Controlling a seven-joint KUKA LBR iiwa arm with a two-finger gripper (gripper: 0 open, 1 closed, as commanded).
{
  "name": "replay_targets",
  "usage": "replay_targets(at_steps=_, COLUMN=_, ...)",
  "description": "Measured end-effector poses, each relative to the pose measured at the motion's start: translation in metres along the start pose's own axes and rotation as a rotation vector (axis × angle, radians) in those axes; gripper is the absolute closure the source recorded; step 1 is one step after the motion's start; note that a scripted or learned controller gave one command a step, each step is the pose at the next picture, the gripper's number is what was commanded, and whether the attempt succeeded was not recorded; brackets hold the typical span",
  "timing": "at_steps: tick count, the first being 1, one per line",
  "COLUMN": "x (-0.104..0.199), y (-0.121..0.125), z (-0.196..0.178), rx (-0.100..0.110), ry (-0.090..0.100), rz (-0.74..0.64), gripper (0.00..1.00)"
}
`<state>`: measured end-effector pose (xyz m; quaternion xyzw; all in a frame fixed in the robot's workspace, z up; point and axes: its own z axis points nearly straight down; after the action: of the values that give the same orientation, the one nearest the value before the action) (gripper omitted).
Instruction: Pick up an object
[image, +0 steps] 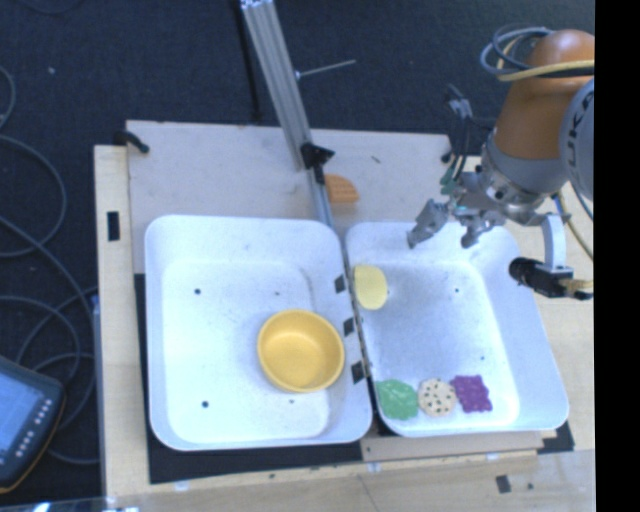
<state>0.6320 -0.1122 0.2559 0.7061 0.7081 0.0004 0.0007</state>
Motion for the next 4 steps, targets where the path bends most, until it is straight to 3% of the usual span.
replay_targets(at_steps=1, x=0.000, y=0.000, z=0.000, rx=0.000, ry=0.000, rz=0.000, gripper=0.00)
replay_targets(at_steps=3, x=-0.005, y=-0.008, z=0.118, rx=0.006, ry=-0.001, rz=0.005, gripper=0.00)
replay_targets(at_steps=4, x=-0.007, y=-0.008, z=0.156, rx=0.003, ry=-0.001, rz=0.006, gripper=0.00)
